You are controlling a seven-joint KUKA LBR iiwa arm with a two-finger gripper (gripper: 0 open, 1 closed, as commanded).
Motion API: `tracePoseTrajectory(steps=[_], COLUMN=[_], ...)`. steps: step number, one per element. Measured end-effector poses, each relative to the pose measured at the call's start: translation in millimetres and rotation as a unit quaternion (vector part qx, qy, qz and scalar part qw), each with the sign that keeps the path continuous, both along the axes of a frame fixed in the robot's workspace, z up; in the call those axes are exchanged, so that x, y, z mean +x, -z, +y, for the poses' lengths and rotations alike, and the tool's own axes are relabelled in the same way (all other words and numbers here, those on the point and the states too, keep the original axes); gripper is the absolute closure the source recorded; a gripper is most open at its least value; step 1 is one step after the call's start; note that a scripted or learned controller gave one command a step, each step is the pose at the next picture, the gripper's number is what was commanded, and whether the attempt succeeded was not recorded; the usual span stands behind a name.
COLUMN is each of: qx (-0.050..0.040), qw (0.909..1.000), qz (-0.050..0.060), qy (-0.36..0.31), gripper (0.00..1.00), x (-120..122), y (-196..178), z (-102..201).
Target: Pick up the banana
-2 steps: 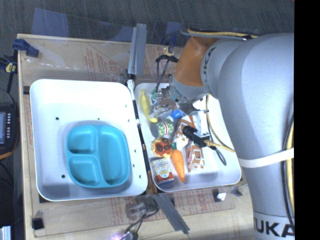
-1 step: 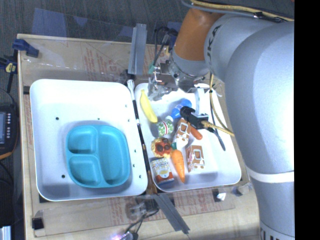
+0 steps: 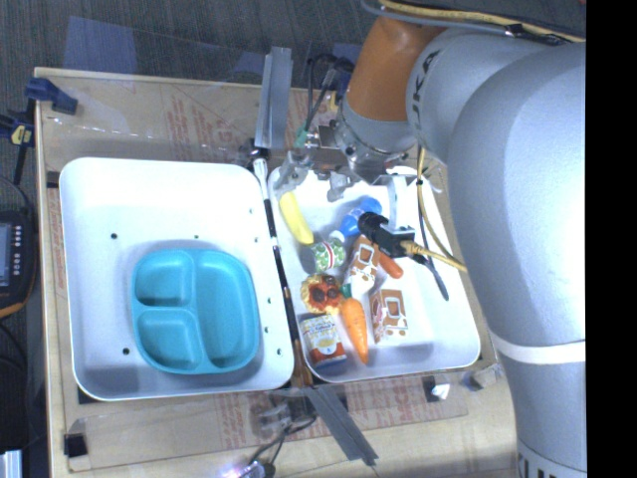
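The yellow banana (image 3: 296,218) lies in the right bin (image 3: 450,344), close to its left wall and toward the far end. My gripper (image 3: 311,175) hangs just beyond the banana's far tip, under the orange-banded wrist. Its fingers look open, and the banana is not between them. The big grey arm covers the bin's right side.
Crowded next to the banana are a small green can (image 3: 325,257), a blue object (image 3: 358,214), printed cartons (image 3: 388,315), a carrot (image 3: 354,329), a red-orange toy (image 3: 320,293) and a red-labelled box (image 3: 322,339). The left bin (image 3: 90,182) holds a blue divided tray (image 3: 194,309).
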State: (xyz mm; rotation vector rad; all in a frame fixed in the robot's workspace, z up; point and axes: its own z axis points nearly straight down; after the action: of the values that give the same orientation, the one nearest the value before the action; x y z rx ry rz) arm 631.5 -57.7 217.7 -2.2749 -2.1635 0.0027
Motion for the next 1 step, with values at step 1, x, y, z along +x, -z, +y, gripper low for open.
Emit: tracePoseTrajectory(steps=[1], qx=[-0.0020], qw=[0.9996], qz=[-0.003], qy=[-0.029], gripper=[0.00], x=[-15.1], y=[81.2], z=[-31.8])
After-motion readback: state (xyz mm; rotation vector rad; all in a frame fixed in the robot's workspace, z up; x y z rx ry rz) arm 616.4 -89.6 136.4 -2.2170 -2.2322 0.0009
